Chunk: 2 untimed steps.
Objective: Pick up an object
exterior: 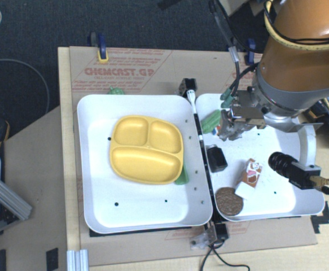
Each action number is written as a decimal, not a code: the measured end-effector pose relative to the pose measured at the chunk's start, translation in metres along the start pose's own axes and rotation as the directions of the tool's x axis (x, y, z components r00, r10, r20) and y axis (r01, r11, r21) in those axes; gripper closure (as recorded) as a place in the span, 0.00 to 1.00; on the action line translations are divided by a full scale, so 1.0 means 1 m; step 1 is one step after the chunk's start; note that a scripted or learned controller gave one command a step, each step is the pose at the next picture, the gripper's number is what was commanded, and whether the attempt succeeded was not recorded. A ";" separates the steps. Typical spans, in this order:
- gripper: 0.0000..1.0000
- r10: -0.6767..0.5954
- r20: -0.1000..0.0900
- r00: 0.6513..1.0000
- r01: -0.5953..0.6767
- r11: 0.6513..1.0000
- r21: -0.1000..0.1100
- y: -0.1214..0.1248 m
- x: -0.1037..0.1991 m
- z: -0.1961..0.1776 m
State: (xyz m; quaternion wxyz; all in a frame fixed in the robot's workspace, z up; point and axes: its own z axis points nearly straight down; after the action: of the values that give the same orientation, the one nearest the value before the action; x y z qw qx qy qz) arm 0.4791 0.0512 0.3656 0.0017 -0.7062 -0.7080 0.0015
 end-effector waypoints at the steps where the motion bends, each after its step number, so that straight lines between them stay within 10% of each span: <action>1: 1.00 0.002 0.000 1.000 -0.002 1.000 -0.006 0.001 -0.001 -0.012; 2: 1.00 0.005 0.000 1.000 -0.005 1.000 -0.001 0.000 -0.015 0.012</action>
State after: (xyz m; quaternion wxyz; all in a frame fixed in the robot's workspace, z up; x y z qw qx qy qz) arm 0.4792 0.0365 0.3533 0.0013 -0.7079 -0.7063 0.0013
